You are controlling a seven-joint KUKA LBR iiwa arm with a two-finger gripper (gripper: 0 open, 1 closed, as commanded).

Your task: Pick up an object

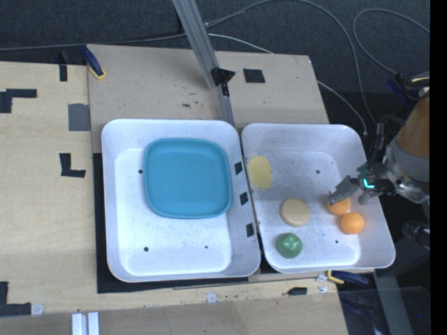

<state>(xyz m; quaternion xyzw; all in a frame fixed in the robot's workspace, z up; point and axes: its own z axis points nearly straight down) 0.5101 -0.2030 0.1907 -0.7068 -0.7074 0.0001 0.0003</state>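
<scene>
End effector (pixel 355 192) above orange ball (pixel 339 206)

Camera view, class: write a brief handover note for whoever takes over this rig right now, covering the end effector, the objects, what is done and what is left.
End effector: low over the right bin, at the upper orange ball; its grip is not readable, and nothing is visibly held.
Objects in the right bin: a second orange ball, a beige round piece, a green ball, a yellow piece.
Left bin: a blue plate.
Done: the approach.
Left: grasp and lift one object.
</scene>
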